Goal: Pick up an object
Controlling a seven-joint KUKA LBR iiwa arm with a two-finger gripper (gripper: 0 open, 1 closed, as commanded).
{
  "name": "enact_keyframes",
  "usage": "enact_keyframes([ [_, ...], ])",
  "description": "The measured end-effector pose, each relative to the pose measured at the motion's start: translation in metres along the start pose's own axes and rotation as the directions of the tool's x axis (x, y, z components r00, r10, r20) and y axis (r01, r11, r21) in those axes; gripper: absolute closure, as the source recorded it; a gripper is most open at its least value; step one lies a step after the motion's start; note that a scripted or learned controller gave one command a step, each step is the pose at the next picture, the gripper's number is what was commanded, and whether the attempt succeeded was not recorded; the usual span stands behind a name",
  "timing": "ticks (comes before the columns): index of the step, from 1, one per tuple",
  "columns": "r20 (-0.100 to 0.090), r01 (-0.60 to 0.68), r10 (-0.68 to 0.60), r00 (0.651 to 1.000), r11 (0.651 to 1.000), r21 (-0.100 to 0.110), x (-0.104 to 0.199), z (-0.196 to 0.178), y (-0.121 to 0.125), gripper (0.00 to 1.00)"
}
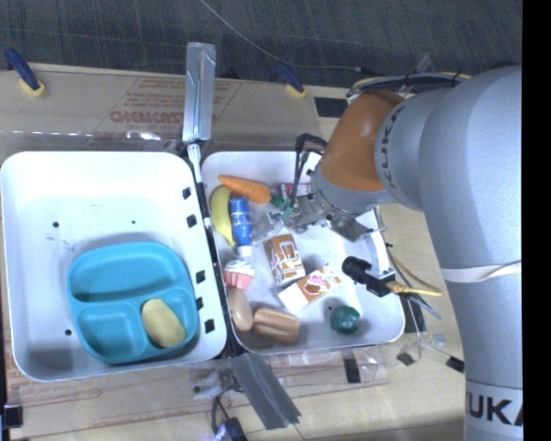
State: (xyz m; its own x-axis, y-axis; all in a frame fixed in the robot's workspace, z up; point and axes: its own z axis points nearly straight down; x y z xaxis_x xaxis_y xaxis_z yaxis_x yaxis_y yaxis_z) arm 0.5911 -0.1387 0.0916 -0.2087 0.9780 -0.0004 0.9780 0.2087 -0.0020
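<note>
The gripper [292,211] is lowered into the right bin [386,324], near its upper middle, just beside the carrot [244,189]. Whether anything is grasped, or how far the tool is spread, cannot be told. A banana [220,213], a blue bottle [241,223], a cupcake [239,272], a small printed carton [284,257], a hot dog bun [275,324] and a dark green ball [345,318] are scattered in the same bin. In the left bin [37,191], a blue divided tray [119,283] is seen with a yellow potato [163,322] in one compartment.
</note>
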Motion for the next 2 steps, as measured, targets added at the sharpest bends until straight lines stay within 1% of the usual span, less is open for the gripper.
enact_keyframes([
  [1,0.0,0.005,-0.005,1.0,1.0,0.0,0.0,-0.011,0.0,1.0],
  [2,0.0,0.006,-0.006,1.0,1.0,-0.008,0.065,-0.104,0.013,1.0],
])
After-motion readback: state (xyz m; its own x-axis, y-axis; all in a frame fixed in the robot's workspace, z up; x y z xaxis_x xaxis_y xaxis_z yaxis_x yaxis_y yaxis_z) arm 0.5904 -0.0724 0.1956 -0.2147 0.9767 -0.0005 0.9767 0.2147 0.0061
